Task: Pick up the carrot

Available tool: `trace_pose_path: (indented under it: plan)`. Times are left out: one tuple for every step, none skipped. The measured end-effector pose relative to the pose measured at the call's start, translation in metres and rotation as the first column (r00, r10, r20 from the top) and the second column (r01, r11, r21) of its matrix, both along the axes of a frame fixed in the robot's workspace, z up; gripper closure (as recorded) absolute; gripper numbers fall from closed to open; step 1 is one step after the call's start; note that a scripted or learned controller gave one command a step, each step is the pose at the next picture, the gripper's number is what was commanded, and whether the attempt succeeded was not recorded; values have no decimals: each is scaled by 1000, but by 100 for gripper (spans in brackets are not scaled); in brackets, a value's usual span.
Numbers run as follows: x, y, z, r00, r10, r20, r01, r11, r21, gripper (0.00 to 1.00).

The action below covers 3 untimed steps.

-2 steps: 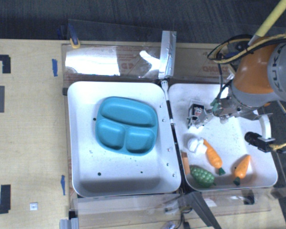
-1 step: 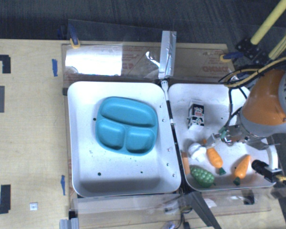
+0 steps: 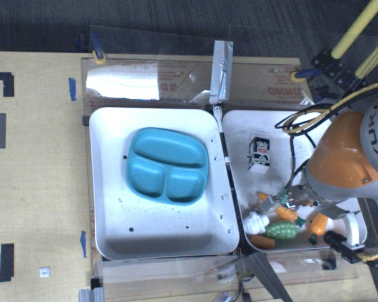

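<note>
The tabletop point(image 3: 31, 187) was pale wood, bearing two bins. No writing read clearly. The carrot point(image 3: 286, 214) lay low in the right bin point(image 3: 239, 168), long axis upper-left to lower-right. Whether the fingers were clenched couldn't be told.

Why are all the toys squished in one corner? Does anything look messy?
Yes. The toy food, a green vegetable and orange pieces, lies jumbled in the right bin's near corner by the gripper. The small card lies apart. The blue divided plate sits neatly.
</note>
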State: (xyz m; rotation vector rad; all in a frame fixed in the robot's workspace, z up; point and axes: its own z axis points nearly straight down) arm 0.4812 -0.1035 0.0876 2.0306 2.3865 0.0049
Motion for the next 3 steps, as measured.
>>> trace_pose_path:
  plan:
    - [2, 0, 11, 1000, -2, 7, 2, 1000, -1, 100]
    - [-2, -40, 15, 997, 74, -6, -74, 997, 1, 100]
    - [47, 43, 131, 993, -114, -2, 114, 993, 5, 100]
